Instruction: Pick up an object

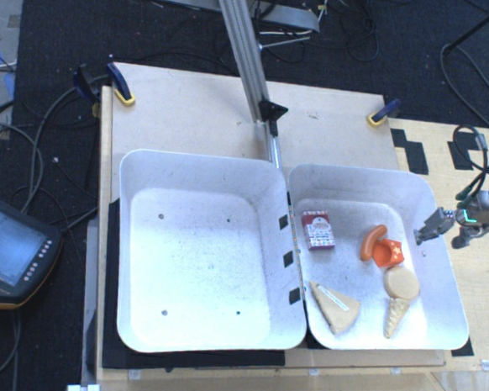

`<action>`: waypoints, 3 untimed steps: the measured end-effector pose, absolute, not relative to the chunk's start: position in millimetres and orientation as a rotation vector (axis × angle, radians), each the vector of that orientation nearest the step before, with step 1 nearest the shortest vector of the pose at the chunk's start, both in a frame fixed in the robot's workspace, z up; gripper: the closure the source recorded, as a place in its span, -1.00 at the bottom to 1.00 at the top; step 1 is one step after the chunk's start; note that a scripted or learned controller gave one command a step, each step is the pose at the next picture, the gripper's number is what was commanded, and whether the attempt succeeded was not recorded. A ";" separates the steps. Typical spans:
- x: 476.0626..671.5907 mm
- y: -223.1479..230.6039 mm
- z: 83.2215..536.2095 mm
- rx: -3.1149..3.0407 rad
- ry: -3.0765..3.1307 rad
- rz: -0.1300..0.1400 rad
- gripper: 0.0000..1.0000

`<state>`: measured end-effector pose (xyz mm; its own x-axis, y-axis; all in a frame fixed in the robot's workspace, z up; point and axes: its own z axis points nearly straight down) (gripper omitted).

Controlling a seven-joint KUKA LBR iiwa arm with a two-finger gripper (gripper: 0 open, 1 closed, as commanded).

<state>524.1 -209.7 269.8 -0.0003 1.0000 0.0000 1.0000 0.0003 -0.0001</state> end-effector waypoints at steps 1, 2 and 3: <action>524.0 -209.7 269.8 -2.221 -2.222 0.000 -1.00; 520.4 -199.9 220.1 -2.218 -2.220 0.003 -1.00; 513.9 -200.4 176.3 -2.219 -2.219 0.003 -1.00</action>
